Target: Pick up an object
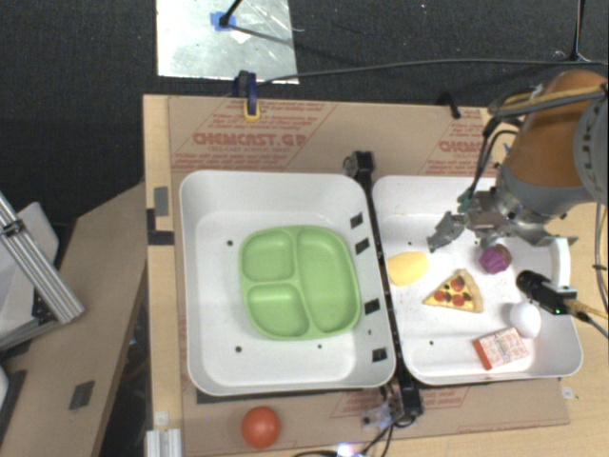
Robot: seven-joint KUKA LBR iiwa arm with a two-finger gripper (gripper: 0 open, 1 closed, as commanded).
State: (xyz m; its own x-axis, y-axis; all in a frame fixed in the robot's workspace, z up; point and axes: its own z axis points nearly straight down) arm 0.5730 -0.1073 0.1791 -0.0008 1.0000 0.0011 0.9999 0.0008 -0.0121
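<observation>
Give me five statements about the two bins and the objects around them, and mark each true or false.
1. The green divided plate lies in the left bin. True.
2. The pizza slice sits on the green divided plate. False: it lies in the right bin, beside the yellow object.
3. The orange ball lies outside both bins, on the board in front of the left bin. True.
4. The purple object is in the left bin. False: it is in the right bin, near the arm's hand.
5. The white egg rests in the right bin, near the red and white packet. True.
</observation>
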